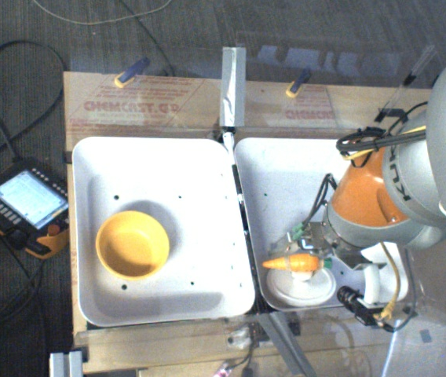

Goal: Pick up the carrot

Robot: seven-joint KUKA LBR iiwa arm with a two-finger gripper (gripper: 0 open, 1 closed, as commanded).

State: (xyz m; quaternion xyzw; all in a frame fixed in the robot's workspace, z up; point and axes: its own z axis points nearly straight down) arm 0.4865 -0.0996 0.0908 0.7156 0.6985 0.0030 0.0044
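Note:
The orange carrot (289,264) lies on its side in the right bin (278,179), near the front left corner, its tip pointing left and its thick end with a bit of green pointing right. It rests across the top of a round white plate (301,289). My gripper (312,250) hangs directly over the carrot's thick end, below the orange band of the arm (368,195). The wrist hides where gripper and carrot meet, so I cannot tell whether they touch.
A yellow bowl (133,244) sits in the left bin (160,155), left of centre. The ridge between the two bins (241,210) runs just left of the carrot. Cables hang off the arm at the right bin's front right.

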